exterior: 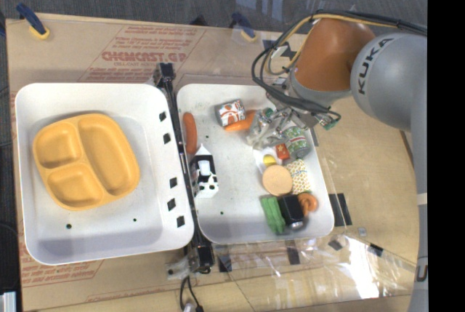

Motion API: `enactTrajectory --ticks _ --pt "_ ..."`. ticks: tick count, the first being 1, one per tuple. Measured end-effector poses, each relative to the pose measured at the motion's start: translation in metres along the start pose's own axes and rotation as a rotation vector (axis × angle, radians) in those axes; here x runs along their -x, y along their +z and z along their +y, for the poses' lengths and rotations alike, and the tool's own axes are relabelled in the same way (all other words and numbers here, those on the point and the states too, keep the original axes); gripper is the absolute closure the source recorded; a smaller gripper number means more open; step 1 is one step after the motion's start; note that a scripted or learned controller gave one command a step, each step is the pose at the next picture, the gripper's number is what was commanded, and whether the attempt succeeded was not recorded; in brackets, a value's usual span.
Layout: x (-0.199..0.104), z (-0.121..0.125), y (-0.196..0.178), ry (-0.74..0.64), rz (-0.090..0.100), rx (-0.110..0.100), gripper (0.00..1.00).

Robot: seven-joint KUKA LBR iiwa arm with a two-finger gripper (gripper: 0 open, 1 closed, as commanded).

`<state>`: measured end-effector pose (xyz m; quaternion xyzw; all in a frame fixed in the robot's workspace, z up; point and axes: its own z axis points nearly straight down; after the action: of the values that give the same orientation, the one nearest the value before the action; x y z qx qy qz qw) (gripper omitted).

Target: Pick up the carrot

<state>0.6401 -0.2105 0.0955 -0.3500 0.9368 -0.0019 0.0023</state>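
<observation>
The carrot [240, 123] is a short orange piece in the right bin [232, 223], lying at the back against a small red-and-white can [230, 113]. My gripper [263, 130] hangs low over the bin just right of the carrot, its metal fingers reaching down among the clutter. The grey arm with its orange band [327, 56] comes in from the right above it. Nothing shows between the fingers.
A red sausage [189, 132] and a black-and-white cow toy [205, 176] lie along the right bin's left wall. Right of the gripper are a tan disc [277, 180], a green block [272, 216], a black item [292, 209] and other small food toys. The left bin holds a yellow divided plate [86, 158].
</observation>
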Motion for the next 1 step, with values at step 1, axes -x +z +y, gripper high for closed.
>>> enactTrajectory --ticks 1 --pt "0.0002 0.0001 0.0000 0.000 -0.001 0.000 0.00"
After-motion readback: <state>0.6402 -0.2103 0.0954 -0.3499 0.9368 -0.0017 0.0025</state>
